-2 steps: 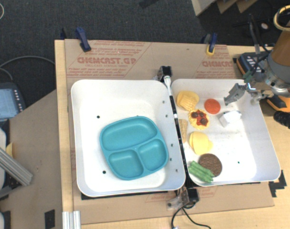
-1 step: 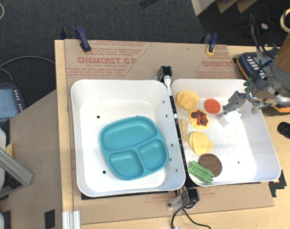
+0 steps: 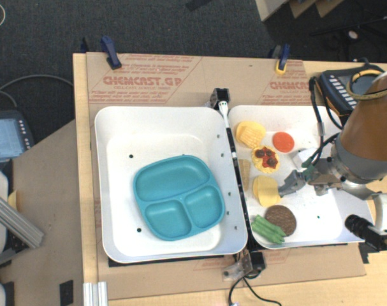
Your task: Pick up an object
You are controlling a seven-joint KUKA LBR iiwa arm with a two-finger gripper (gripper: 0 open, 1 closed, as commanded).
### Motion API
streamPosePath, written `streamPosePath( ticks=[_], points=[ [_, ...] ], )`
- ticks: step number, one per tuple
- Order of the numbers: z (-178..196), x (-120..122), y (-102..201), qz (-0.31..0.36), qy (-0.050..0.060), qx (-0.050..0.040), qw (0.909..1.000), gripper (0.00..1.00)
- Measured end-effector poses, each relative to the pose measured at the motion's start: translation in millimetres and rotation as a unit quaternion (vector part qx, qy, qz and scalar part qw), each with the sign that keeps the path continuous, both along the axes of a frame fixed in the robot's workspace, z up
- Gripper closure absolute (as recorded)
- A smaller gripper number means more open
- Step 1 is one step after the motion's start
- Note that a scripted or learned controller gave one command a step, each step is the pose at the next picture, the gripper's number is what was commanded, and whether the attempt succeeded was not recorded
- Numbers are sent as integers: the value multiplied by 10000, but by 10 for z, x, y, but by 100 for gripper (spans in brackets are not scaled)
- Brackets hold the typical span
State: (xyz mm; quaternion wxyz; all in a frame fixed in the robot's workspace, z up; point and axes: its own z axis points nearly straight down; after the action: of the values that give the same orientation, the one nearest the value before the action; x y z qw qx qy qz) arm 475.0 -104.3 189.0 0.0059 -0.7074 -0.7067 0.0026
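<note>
While tool (image 3: 294, 182) hovers beside yellow toy food piece (image 3: 265, 190), finger state unclear; piece looks light, rigid, smooth — grip across edges.

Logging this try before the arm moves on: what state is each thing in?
Tray: upright, nothing in it, in left bin.
Orange disc: lying loose in right bin.
Brown patty: flat, beside green beans.
Gripper: low over right bin, holding nothing visible.
</note>
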Motion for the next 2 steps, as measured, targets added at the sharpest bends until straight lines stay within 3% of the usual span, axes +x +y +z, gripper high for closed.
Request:
streamPosePath(
  ticks=[1, 2],
  points=[
    [145, 49, -20, -2, -77, -28, 10000, 100],
    [1581, 64, 1279, 94, -153, 5, 9998, 100]
  ],
)
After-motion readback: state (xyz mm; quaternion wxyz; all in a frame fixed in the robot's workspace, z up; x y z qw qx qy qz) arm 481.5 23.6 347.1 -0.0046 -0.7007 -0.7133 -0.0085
